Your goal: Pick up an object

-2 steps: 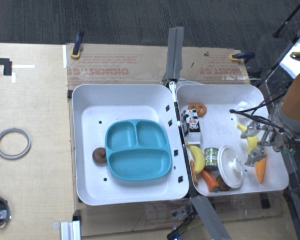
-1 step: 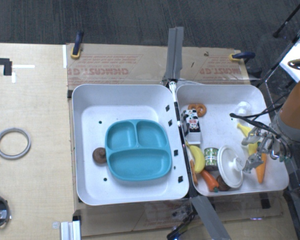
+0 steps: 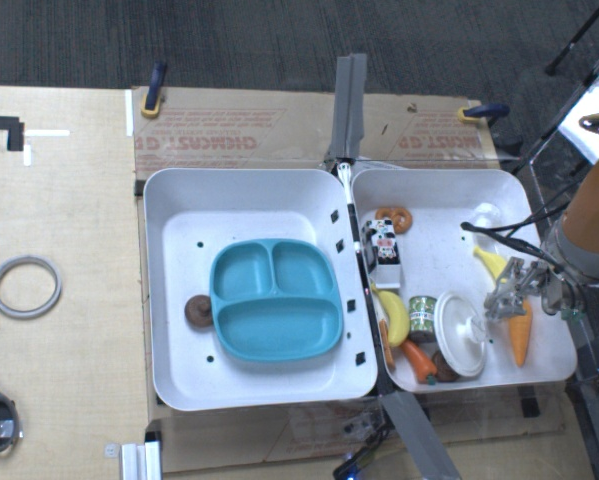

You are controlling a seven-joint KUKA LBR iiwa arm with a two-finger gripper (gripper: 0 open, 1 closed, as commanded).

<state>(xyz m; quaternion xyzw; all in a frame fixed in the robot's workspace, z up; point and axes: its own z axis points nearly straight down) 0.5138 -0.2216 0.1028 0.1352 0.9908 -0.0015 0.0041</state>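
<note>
Right now the gripper [image 3: 506, 293] hangs in the right bin [image 3: 434, 193], just left of the orange carrot [image 3: 520, 335], whose long axis runs toward the bin's near wall; finger state unclear.

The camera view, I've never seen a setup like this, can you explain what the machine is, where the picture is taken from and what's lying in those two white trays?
One camera above the bench looks down at a slant. The grey arm with an orange band reaches in from the right; its gripper hangs over the right bin, beside a carrot. I can't tell whether it grips anything. That bin also has a banana, a pretzel, a can and a clear lid. The left bin holds a blue divided plate and a brown disc.
</note>
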